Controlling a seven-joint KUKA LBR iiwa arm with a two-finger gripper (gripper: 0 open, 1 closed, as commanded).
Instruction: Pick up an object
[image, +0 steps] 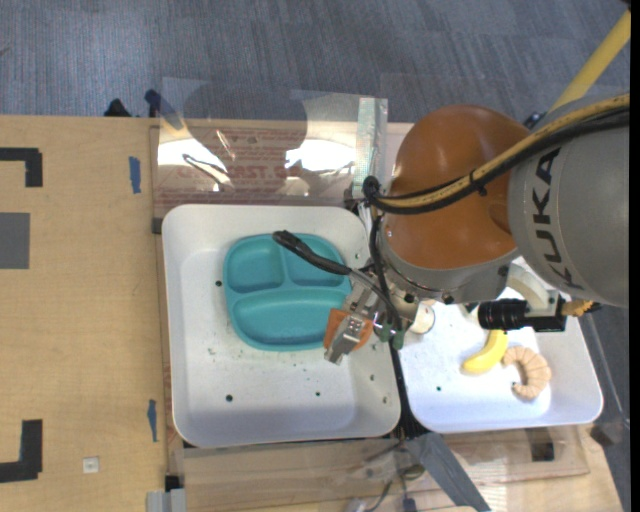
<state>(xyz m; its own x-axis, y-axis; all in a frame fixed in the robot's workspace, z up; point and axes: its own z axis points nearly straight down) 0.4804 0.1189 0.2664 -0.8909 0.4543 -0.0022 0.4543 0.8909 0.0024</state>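
Whether the jaws are wide or narrow we cannot tell; the gripper (345, 338) hangs over the left bin (190, 300) at the 4 o'clock edge of the teal divided plate (285, 290). At 3 o'clock, in the right bin (570, 400), lie a banana (486, 353) and a shrimp toy (528, 371), just beside each other.

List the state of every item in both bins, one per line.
Teal tray: flat, upright, in the left bin.
Banana: lying in the right bin.
Shrimp: lying curled beside the banana.
Gripper: low over the tray's right edge.
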